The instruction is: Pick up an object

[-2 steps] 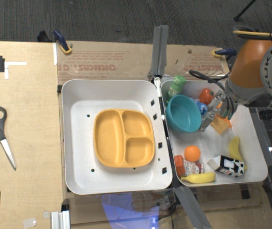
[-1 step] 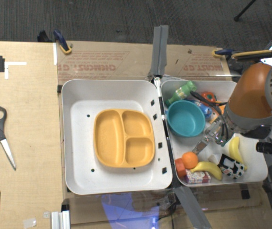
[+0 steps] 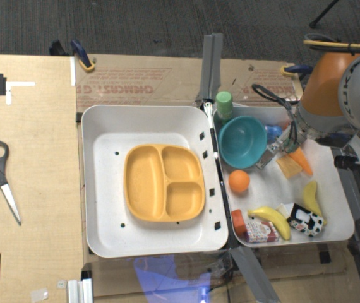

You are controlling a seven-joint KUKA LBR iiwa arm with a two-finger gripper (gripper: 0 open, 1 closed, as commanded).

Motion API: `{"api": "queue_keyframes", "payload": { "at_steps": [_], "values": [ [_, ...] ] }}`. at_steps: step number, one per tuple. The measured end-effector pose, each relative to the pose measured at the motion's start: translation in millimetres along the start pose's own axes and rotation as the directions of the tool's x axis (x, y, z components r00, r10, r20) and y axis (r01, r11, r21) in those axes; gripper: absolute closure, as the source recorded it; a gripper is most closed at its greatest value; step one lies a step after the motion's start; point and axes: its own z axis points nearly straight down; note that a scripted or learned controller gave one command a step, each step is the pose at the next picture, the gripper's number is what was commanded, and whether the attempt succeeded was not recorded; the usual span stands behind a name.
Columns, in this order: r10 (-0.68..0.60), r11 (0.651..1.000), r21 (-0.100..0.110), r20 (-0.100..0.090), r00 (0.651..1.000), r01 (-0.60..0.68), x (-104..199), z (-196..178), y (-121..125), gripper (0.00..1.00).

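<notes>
Grey claw (grip unreadable from above) sits low beside the teal bowl.

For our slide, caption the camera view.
End effector lowered into cluttered right bin beside teal bowl; left bin holds yellow divided plate.

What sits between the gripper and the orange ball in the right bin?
Nothing visible blocks it. The gripper is low in the right bin, beside the teal bowl. The orange ball lies lower left of it on bare bin floor, close under the bowl's rim, which could crowd a descent.
</notes>
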Motion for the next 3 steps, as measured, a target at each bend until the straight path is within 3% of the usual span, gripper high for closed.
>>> {"api": "queue_keyframes", "payload": {
  "at_steps": [1,2,3],
  "values": [
    [-0.003,1.000,-0.005,0.001,1.000,0.003,0.8,-10.2,2.9,1.00],
    [0.157,0.988,-0.007,-0.010,0.988,-0.157,69.2,-0.2,-15.5,1.00],
    [0.269,0.963,-0.009,-0.008,0.963,-0.269,63.1,-180.7,55.3,1.00]
  ]
}}
